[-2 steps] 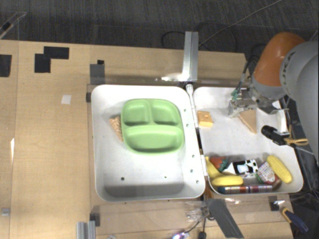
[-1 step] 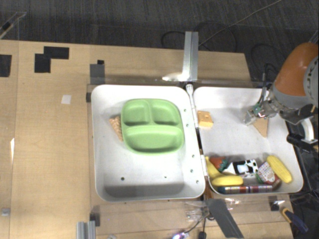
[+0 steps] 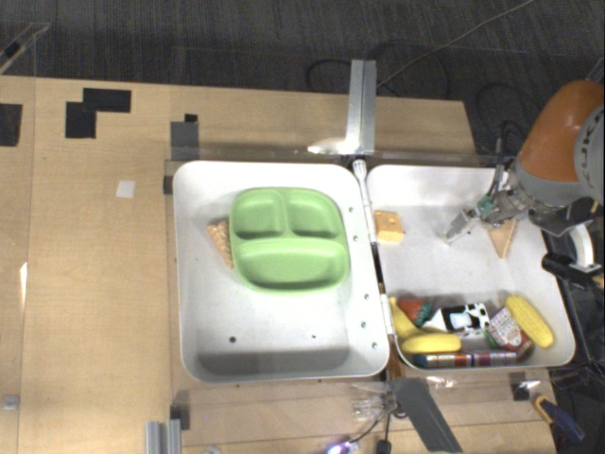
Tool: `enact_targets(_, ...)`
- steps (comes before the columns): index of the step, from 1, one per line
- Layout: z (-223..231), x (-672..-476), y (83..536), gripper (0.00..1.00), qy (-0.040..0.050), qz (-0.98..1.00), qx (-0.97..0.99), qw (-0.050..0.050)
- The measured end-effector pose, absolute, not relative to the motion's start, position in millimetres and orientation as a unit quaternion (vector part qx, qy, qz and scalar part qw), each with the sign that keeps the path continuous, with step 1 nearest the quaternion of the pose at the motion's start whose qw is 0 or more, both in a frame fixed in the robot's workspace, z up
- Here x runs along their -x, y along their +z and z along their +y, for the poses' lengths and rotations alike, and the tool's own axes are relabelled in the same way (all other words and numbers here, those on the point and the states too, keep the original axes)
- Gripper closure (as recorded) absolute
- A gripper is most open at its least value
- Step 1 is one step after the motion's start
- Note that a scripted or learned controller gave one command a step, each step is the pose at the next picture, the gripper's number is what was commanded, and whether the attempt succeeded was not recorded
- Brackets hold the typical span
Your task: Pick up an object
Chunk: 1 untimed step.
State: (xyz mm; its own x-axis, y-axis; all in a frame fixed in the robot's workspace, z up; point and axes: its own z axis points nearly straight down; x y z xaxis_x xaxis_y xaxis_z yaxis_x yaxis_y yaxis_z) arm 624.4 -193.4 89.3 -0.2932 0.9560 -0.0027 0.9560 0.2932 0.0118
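My gripper (image 3: pixel 460 227) hangs over the back half of the right bin (image 3: pixel 425 189), reaching in from the right under the orange band of the arm (image 3: pixel 553 145). Just to its right lies a tan wedge (image 3: pixel 503 238). A small tan bread-like block (image 3: pixel 388 226) rests against the bin's left wall, well left of the gripper. Along the front wall sits a pile: a yellow corn cob (image 3: pixel 530 321), a banana (image 3: pixel 422 339), a black-and-white carton (image 3: pixel 470 318) and a red marker (image 3: pixel 470 357). I see nothing held in the gripper.
The left bin (image 3: pixel 203 282) holds a green divided plate (image 3: pixel 286 237) with a tan waffle-like piece (image 3: pixel 220 241) poking out at its left edge. A metal post (image 3: pixel 362 102) stands behind the divider between the bins. Cables lie on the dark floor behind.
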Motion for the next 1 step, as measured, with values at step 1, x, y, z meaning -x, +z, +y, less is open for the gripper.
enact_targets(1, -160.4, -667.5, 88.7, 0.0, -0.0056, 0.871, -0.491, 0.0)
